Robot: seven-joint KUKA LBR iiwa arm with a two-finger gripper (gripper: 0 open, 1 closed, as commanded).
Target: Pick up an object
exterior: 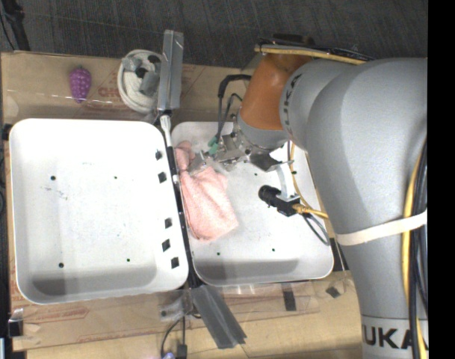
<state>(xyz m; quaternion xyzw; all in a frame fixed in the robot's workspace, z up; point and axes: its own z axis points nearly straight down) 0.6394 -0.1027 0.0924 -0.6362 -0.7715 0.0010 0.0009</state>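
Nearest us, along the bench's front edge, we see a grey bracket (216,316) jutting out below the seam where the two bins meet. Above it the left bin (33,200) shows bare white floor, and the right bin (287,264) holds the one thing worth picking, a pink cloth (206,200). We find the cloth lying against that bin's left wall, its long axis running from the bin's far left corner down toward the middle of the wall, broader at the near end. The gripper (216,152) sits low over the cloth's far, narrow end, so the bulk of the cloth lies nearward and slightly left of it. We cannot tell whether it is spread or closed, nor whether any cloth is caught in it. We judge a grasp would do best across the cloth's short width. Beyond the bins, on the bench's far edge, a coil of white cable (137,77) sits beside a small purple object (80,83).
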